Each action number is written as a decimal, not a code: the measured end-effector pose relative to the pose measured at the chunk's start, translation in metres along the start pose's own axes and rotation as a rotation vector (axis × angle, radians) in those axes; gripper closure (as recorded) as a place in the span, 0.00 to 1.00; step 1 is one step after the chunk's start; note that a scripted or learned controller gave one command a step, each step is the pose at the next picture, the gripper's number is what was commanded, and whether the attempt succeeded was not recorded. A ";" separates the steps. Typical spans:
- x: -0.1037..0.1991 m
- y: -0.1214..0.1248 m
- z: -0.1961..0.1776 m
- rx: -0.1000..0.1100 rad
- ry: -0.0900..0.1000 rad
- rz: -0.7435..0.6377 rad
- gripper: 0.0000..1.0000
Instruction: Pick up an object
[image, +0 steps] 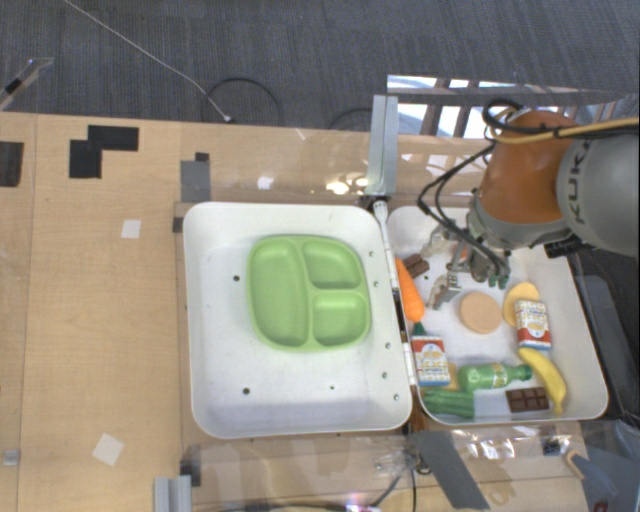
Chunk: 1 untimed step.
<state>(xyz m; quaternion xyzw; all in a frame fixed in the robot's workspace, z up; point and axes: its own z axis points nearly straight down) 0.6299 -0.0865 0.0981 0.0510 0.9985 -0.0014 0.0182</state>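
The right bin (592, 372) holds several small items. An orange carrot (408, 290) lies along its left wall, and a tan round disc (481, 313) sits near the middle. To the right are a labelled can (533, 322) and a banana (548, 376). My gripper (446, 288) hangs low over the bin floor between the carrot and the disc. It is open, with nothing between its fingers. The grey arm with its orange band (520, 165) covers the bin's far right part.
At the right bin's front lie a red-labelled carton (431, 360), a green bottle (490, 377), a chocolate bar (527, 401) and a dark green item (448, 403). A small brown piece (414, 266) lies near the carrot's top. The left bin (215, 400) holds a green divided plate (305, 292).
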 end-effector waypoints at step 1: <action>0.046 -0.051 -0.001 0.001 0.005 0.004 0.00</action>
